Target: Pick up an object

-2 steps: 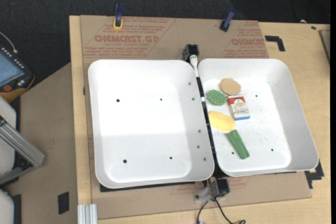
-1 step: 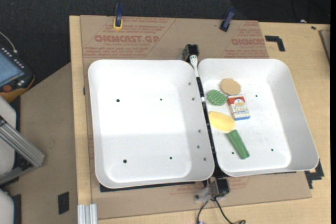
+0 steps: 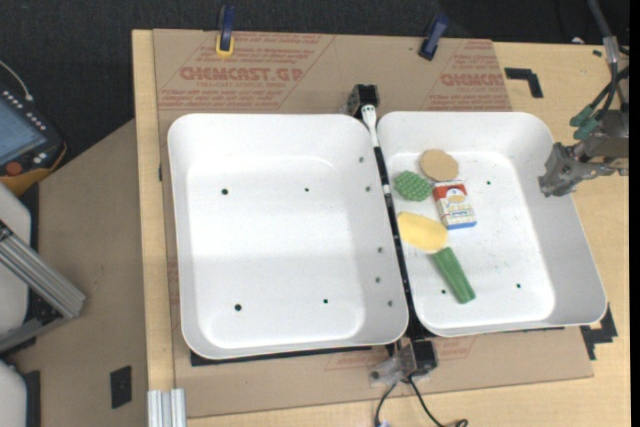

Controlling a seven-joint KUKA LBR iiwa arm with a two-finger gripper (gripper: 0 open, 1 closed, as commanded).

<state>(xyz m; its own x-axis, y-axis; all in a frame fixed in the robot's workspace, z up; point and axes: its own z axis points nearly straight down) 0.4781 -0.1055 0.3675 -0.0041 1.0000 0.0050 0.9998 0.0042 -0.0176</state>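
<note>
From my seat I see the gripper [image 3: 556, 177] at the right rim of the right bin [image 3: 560, 300], hanging over its upper right edge — whether it is released or clenched I cannot tell, since it is small and partly blurred at that spot. Nothing shows between it and the bin floor.

All five objects sit bunched in the left half of the right bin, close to the divide between the two bins. A round tan disc [image 3: 438, 164] lies farthest up. Just below and to its left is a green knobbly piece [image 3: 412, 184], touching or nearly touching the disc. A small red and white box [image 3: 455, 205] lies just beneath the disc, its long axis running roughly up and down the view, tilted slightly. A yellow rounded piece [image 3: 423, 231] sits left of and below the box. From its lower right edge a green stick-shaped object [image 3: 453, 275] extends — long axis diagonal, pointing down and to the right.

The left bin [image 3: 200, 245] lies beside it on the cardboard-covered bench [image 3: 300, 65].
</note>
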